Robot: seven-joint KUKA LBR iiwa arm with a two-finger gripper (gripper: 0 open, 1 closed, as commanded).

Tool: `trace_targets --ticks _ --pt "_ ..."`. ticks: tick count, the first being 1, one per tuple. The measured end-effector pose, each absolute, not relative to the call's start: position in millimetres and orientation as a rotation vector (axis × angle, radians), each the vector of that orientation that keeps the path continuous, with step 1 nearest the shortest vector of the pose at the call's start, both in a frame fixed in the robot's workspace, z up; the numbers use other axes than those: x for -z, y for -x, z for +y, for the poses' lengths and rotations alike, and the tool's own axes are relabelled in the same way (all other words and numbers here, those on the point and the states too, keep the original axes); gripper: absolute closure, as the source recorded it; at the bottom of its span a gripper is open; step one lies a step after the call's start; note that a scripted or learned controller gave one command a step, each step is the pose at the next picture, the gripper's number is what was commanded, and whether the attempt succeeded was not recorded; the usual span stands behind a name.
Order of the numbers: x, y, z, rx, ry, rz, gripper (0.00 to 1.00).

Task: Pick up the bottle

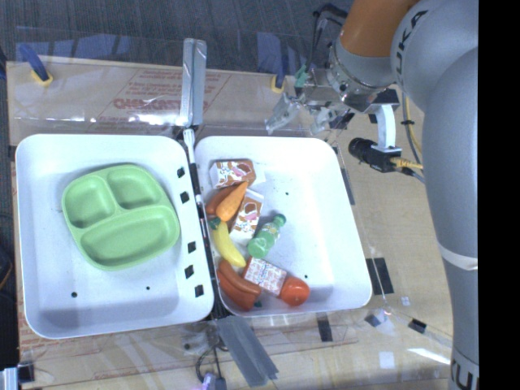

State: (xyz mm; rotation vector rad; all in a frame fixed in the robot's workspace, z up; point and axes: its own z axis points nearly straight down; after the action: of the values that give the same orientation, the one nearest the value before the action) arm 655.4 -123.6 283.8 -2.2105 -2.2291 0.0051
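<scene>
A small green bottle (265, 236) with a green cap lies tilted in the right bin (341, 218), among the toy food at the bin's left side. My gripper (304, 118) hangs above the far rim of that bin, well behind the bottle. Its two pale fingers (280, 115) are spread apart, open, with nothing between them.
Around the bottle lie a carrot (231, 201), a banana (228, 245), two small cartons (232, 171), a hot dog (236, 289) and a labelled item with a red end (279, 282). A green divided plate (122, 215) sits in the left bin (41, 291). A metal divider (193, 84) stands between the bins.
</scene>
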Motion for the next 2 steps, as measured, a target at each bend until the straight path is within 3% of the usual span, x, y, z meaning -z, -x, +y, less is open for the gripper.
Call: trace_targets --ticks 1,2 --pt "-149.6 -613.5 -107.9 -0.007 2.382 -2.041 0.0" --pt "-93.0 -531.3 -129.5 0.0 2.367 -2.064 0.0"
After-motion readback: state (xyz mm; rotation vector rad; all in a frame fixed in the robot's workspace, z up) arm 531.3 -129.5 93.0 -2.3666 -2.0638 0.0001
